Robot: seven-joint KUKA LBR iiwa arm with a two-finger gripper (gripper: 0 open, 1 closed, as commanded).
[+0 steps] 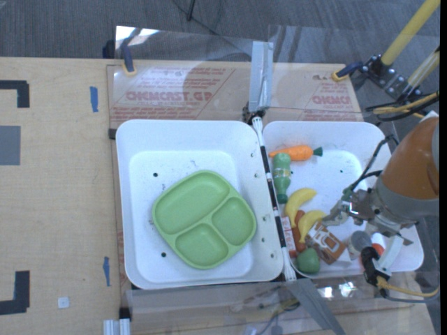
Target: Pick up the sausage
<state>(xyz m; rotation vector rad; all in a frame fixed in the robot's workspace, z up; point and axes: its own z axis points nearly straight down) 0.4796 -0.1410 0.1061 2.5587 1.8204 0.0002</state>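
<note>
- While the arm (413,180) reaches in from the right edge of the view, its orange band sits over the right bin's (349,132) right rim and its grey wrist hangs low over the near-right part of that bin.
- From the wrist, the gripper (347,213) points left and slightly toward the near rim, among the toys in the bin's near half.
- Whether it is spread or closed I cannot tell, since the metal parts blur into the clutter beneath them; nothing is clearly seen between them.
- Just beside the gripper's tip lie a brown-and-white packet (326,243) and a yellow banana (302,199), with a second yellow piece (309,221) between them.
- A reddish-brown piece that looks like the sausage (299,227) lies along the bin's left wall near its near-left corner, partly covered by the yellow piece and the packet; a green round fruit (308,260) sits in that corner.
- Toward the far-left corner are an orange carrot (299,152) and a green bottle-shaped toy (281,172) against the left wall.
- Bare white floor shows in the right bin's far-right quarter.
- Across the divider, the left bin (140,145) holds a green sectioned plate (204,219) near its middle, with bare floor along its far and left sides.
</note>
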